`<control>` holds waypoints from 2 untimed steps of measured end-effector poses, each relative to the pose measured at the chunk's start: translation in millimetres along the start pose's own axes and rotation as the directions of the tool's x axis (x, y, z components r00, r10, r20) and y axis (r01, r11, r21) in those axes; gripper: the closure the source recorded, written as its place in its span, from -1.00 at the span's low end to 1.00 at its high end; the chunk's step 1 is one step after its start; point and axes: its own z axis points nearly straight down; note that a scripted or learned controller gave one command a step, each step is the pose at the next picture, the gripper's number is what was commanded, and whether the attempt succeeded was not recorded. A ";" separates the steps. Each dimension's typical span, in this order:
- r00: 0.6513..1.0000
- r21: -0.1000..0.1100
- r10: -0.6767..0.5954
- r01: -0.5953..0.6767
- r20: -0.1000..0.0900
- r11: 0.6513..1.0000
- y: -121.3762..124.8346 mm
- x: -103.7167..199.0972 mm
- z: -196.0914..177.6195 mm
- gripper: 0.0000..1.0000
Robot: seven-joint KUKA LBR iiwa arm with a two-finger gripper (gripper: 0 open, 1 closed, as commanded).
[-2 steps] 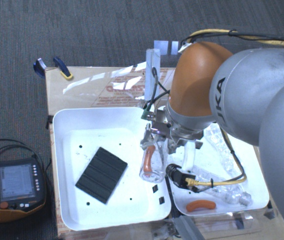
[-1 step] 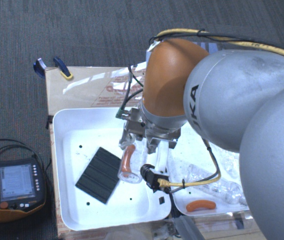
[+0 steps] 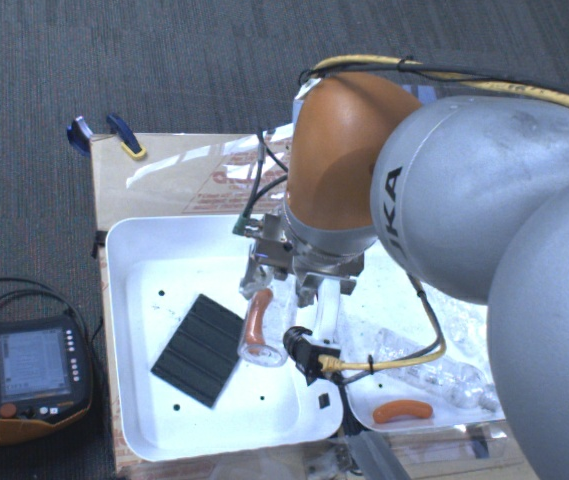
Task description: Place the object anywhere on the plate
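Gripper (image 3: 286,313) hangs low over the left bin (image 3: 129,268), near its right edge, with an orange sausage (image 3: 255,320) upright against its left finger; I cannot tell whether the fingers truly clamp it or how wide they stand. A dark ribbed plate (image 3: 199,350) lies flat just left of the sausage, toward the bin's front, so the grasp seems meant to carry it a short way across. A second sausage (image 3: 403,411) lies in the right bin (image 3: 434,430) beside crumpled clear plastic (image 3: 444,368), and the yellow cable (image 3: 394,363) loops close below the wrist, a possible snag.
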 end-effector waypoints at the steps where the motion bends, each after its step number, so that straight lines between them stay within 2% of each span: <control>1: 1.000 0.007 -0.003 0.003 0.006 1.000 -0.2 -0.1 -5.8 1.00; 2: 0.976 -0.010 -0.219 0.219 -0.004 0.976 26.6 28.9 5.5 1.00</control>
